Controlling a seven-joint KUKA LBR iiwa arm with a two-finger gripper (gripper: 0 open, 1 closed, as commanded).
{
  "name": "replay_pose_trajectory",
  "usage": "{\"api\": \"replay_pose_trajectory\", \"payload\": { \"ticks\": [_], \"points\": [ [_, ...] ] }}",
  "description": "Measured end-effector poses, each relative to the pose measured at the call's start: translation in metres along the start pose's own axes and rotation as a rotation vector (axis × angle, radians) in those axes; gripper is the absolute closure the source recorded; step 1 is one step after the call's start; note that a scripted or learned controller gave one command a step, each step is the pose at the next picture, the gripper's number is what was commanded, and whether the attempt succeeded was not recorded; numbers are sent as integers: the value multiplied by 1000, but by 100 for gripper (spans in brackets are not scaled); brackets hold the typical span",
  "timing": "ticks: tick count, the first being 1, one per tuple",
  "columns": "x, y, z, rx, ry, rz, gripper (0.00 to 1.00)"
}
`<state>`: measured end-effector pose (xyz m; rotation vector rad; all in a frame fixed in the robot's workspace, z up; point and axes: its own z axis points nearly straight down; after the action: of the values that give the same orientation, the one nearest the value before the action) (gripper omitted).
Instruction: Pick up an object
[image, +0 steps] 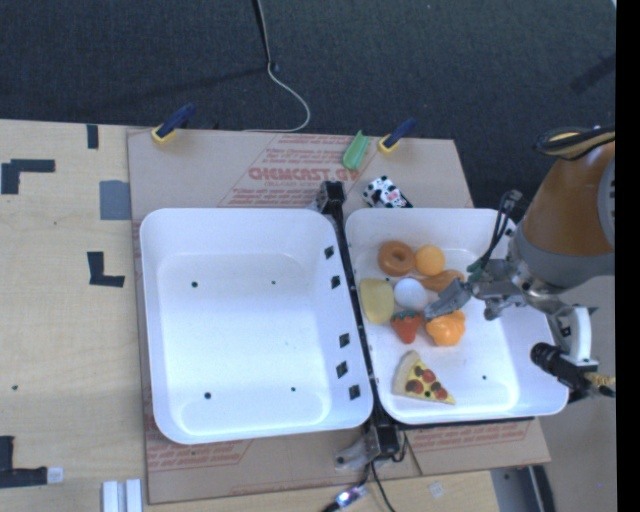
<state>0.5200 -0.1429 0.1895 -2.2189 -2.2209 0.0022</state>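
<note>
Camera view: gripper (447, 298) sits low in the right bin (500, 400), tip among the toy food by the egg (410, 292) and orange pepper (446, 328); can't tell if it's open, closed or gripping. Risk: items are packed touching, so it may nudge neighbours or pinch two. Count: two bins, one each of donut (396, 259), orange (430, 260), egg, strawberry (406, 326), pepper, pizza slice (422, 381), yellow piece (376, 300).

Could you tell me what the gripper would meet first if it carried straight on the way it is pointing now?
The gripper points left and slightly down into the right bin. First in line looks like the strawberry, with the white egg just above that path. Height above them is hard to judge here.
</note>
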Motion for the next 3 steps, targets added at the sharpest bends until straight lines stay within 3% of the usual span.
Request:
{"api": "replay_pose_trajectory", "payload": {
  "ticks": [1, 2, 3],
  "points": [
    [51, -13, 103, 7, 1, -2, 0],
    [50, -12, 88, 3, 1, 0, 100],
    [110, 14, 0, -9, 1, -8, 100]
  ]
}}
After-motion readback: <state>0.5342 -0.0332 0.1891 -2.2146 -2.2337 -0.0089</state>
